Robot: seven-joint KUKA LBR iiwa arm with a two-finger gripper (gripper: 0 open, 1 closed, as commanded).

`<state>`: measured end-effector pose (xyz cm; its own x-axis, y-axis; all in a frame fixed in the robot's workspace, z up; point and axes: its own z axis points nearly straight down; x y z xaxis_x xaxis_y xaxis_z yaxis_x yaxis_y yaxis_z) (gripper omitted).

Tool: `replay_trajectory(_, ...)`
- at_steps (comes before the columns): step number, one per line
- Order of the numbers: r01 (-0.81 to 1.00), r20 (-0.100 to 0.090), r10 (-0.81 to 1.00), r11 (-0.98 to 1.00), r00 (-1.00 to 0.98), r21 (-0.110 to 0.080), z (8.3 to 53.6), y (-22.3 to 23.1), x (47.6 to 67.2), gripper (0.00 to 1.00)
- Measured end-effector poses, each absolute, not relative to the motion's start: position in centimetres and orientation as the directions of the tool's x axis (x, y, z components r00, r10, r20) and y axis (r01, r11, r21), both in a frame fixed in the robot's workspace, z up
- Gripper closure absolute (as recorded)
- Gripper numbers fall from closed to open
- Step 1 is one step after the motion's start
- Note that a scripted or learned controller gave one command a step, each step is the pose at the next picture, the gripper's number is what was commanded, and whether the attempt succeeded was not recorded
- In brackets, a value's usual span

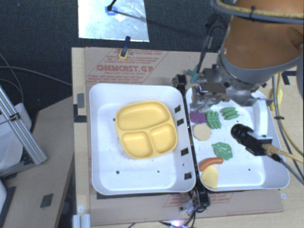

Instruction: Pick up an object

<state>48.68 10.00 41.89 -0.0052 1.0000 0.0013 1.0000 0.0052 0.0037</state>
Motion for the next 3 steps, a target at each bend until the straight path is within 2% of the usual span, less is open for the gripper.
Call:
replay_trajectory(1,1.0,-0.001,1.0,0.01,-0.01,-0.009,30.7,16.7,48.5,1.0)
replay_trajectory(2,1.0,0.007,1.0,0.005,-0.005,0.022,48.9,17.0,52.6,1.0)
replay_trajectory(3,1.0,0.0,1.0,0.006,-0.006,-0.002,45.7,16.0,48.7,1.0)
